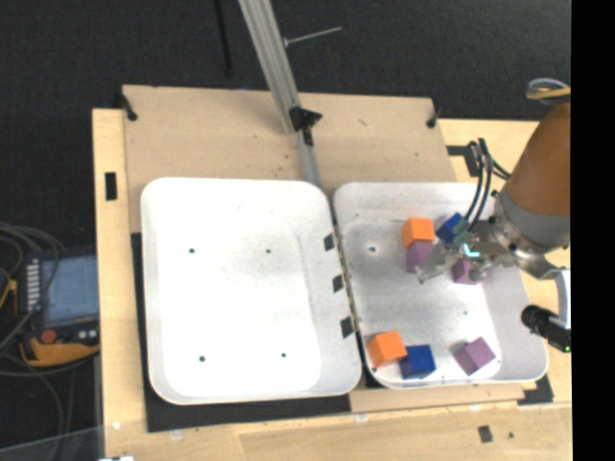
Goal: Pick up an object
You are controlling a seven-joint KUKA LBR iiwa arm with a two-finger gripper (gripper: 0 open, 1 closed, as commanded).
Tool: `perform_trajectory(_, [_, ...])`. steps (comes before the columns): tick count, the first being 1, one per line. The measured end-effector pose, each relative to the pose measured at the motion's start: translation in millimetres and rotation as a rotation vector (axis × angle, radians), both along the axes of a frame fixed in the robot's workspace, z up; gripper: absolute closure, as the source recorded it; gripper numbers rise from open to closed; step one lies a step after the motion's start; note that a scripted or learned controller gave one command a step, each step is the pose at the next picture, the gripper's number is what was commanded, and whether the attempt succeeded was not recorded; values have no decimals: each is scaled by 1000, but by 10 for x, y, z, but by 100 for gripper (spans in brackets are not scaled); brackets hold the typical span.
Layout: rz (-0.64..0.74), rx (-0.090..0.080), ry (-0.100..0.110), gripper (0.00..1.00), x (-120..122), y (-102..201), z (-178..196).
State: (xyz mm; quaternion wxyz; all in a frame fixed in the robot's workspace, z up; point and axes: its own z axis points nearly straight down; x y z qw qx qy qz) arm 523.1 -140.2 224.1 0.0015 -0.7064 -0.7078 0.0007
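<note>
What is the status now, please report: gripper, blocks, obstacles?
Gripper low in right bin, among orange block, blue block, two purple blocks. Nothing seen held. Neighbours crowd close.

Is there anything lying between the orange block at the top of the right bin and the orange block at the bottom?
In the camera view, a purple block sits just below the upper orange block; from there down to the lower orange block is bare white bin floor.

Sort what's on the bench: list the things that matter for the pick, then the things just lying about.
For the pick:
claw
orange block
purple block
blue block
purple block by the claw
right bin

Lying about:
left bin
front orange block
front blue block
front purple block
handheld controller
</note>
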Motion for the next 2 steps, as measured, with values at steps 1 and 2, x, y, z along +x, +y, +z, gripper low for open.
perform_trajectory(1, [-2, -1, -5, 0, 8, -3, 19])
perform_trajectory(2, [-4, -2, 1, 0, 85, -65, -536])
